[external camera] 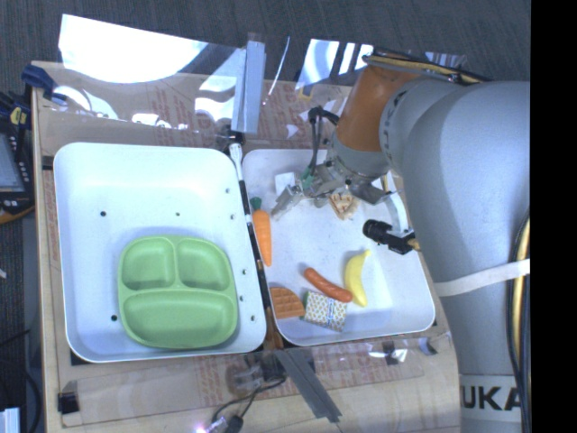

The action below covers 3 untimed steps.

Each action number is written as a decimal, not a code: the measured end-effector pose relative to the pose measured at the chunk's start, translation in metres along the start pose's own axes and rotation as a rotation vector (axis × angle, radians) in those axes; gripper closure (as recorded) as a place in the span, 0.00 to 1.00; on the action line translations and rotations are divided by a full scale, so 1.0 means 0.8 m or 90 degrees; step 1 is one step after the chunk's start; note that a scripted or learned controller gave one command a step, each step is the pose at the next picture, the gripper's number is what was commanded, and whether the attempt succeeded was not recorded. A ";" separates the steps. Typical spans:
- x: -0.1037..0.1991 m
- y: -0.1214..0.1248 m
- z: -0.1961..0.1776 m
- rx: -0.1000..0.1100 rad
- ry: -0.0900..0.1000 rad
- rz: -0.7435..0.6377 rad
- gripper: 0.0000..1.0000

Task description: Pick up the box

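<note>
Box [325,310] patterned, no legible print, front of right bin [410,318]; pincer [311,188] at rear, state unclear; arm [469,242] reads "UKA".

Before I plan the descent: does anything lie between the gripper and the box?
Nothing stacked on the box. The gripper sits at the right bin's far end; the sausage lies between them, touching the box, with the banana beside.
</note>
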<state>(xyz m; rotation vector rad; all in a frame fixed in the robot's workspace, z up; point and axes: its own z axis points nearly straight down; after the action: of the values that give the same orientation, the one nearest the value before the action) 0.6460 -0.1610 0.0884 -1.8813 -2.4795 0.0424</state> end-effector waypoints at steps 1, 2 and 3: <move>0.024 0.006 -0.004 -0.001 -0.012 -0.003 0.00; 0.025 0.007 -0.005 -0.002 -0.012 0.022 0.00; 0.024 0.006 -0.004 0.000 -0.012 0.002 0.00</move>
<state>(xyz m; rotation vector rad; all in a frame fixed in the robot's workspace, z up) 0.6458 -0.1413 0.0913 -1.8948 -2.4884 0.0598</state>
